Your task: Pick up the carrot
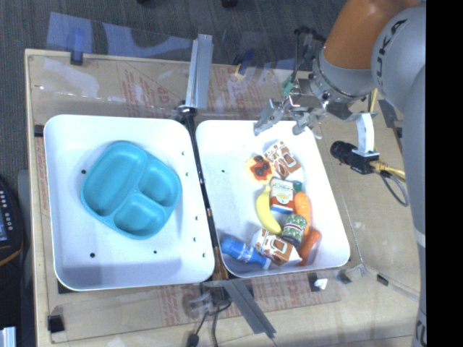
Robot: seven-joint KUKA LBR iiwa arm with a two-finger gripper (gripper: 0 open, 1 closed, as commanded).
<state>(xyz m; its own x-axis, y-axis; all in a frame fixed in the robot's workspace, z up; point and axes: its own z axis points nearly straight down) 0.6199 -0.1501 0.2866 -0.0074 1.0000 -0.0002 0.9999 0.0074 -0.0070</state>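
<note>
Carrots, or what look like two orange carrot-shaped pieces, lie in the right bin [217, 194] toward its near right corner: one carrot [302, 206] rests against a small carton [282, 194], and a redder one [310, 243] lies at the bin's right wall beside a green can [294, 228]. They are packed tight among a banana [266, 213], other cartons and a blue bottle [239, 250], probably tipped in as a heap, so neither has free room on both sides. The gripper [288, 118] hangs over the far edge of this bin, well apart from the pile, its jaws spread and holding nothing. It likely stands high there to give a clear look down before a descent. The left bin [58, 194] holds a blue divided tray [132, 188]. The pick is not yet begun; the upper carrot seems the easier one, since it lies on top, though the jaws may nudge the carton next to it.
</note>
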